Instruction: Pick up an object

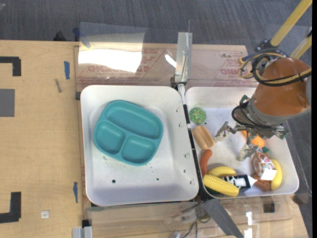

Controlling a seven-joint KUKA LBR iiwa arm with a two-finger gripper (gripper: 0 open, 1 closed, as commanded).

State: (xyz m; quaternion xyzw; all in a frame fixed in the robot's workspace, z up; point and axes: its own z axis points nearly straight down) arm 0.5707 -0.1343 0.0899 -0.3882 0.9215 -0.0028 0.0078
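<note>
Tool [234, 139] hangs over right bin [218, 108]; carpeted floor [148, 4] beyond.

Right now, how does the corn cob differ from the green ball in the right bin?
The corn cob is yellow and elongated, lying on its side; the green ball is round and smaller. The corn cob sits at the near edge of the right bin, crowded against a banana and a sausage; the green ball sits apart at the far edge. Both have a bumpy surface and lie in the same bin.
</note>
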